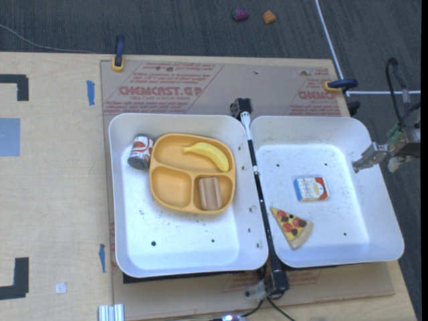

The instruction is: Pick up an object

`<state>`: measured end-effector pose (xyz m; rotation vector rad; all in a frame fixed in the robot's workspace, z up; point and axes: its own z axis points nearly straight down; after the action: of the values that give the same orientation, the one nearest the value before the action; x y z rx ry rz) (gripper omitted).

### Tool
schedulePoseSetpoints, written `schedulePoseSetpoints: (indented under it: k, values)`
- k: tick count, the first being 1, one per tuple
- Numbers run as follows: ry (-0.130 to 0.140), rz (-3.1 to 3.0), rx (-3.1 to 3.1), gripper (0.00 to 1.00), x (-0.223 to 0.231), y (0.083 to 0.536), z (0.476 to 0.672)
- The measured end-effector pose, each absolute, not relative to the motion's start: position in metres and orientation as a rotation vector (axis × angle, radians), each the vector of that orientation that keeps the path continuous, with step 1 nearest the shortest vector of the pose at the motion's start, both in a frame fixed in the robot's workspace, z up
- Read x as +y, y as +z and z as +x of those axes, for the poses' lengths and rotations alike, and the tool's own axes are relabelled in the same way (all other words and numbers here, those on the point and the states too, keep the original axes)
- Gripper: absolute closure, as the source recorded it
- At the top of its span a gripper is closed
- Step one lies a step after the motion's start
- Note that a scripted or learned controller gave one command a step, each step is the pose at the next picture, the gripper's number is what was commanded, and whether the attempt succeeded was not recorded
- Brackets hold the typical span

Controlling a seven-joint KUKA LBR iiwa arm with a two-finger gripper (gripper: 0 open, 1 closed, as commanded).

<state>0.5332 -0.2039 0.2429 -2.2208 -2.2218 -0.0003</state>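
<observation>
In your left bin (127,246) a small can (140,152) lies on its side, touching the left rim of a yellow divided plate (160,179). A banana (208,154) rests in the plate's top compartment, and a brown sausage-like piece (209,193) stands in the lower right one. Across the divider, your right bin (361,239) holds a small blue-and-white carton (311,189) near its middle and a pizza slice (291,226) just below and left of it. The gripper (366,160) sits at that bin's right rim, well apart from both, nothing visibly held.
</observation>
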Motion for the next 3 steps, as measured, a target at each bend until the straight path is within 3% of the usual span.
schedulePoseSetpoints:
  k: [1,2,3]
  values:
    - [0.0,-2.22,-2.221,0.0,-0.166,0.107,0.567]
    - [-0.012,-2.231,-2.229,0.0,-0.123,0.09,0.518]
    - [-0.01,-2.247,-2.235,1.0,-0.128,0.102,0.52]
